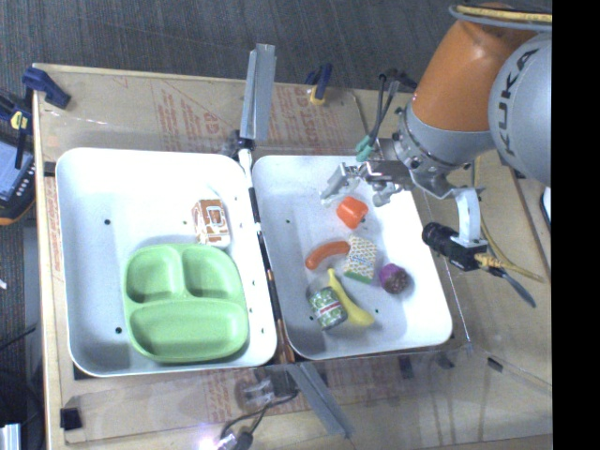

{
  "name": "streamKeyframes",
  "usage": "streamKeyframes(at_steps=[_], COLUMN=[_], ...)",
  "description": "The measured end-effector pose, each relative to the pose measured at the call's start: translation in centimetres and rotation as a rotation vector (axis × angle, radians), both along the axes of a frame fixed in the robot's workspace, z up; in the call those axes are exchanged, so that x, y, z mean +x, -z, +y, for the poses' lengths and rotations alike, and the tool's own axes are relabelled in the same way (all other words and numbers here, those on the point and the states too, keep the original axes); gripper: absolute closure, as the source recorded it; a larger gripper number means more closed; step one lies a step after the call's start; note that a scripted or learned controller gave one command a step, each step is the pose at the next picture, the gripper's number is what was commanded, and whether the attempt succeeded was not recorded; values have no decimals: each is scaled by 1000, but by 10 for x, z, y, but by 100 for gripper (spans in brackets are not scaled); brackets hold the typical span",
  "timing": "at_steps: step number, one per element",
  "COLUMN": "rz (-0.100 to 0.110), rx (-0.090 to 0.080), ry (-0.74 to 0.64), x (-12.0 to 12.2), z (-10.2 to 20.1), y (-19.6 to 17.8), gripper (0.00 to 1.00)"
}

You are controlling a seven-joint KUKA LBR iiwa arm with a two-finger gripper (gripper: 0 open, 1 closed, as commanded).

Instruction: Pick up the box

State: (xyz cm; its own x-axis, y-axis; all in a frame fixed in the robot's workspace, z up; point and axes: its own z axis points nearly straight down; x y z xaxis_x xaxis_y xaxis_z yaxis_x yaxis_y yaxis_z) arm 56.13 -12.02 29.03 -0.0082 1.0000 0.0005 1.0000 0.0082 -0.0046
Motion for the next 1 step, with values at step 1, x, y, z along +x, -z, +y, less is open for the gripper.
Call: streamKeyframes(at_steps=[1], rz=[2], rx=[-2], ry=[37], x=[-15], z=[-55], y=[45], gripper=[0])
